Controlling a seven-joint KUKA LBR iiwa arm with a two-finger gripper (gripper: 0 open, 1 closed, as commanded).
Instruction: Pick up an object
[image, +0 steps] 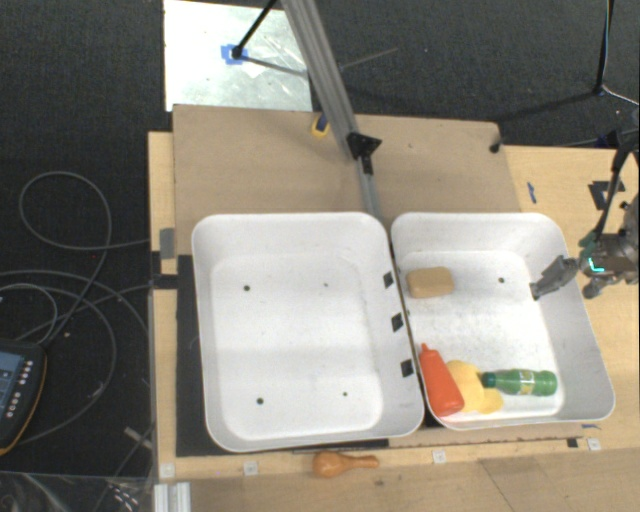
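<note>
- Gripper (572, 278) hangs at the right rim of the right bin (575, 325), nothing between its fingers. One dark finger juts left over the rim; the other sits near the teal-lit body. They look spread, with a clear gap between them.
- Step in hand, as I judge it: approach, no target reached yet. Candidates all lie in the right bin.
- Tan sponge-like block (430, 282) lies alone near the bin's upper left, well apart from the rest. Squarish, matte, likely soft: the easiest pick, with clear room on both sides for the fingers.
- Green bottle (520, 381) lies on its side near the front wall, glossy and round; it may roll, so close across its width.
- Orange-red bottle (440, 381) and a yellow rounded object (473, 386) touch each other at the front left corner; crowded, poor finger access.
- Left bin (295, 235) is smooth white plastic with rounded corners.
- A small orange pear-shaped object (343, 462) lies on the bench in front of the bins.
</note>
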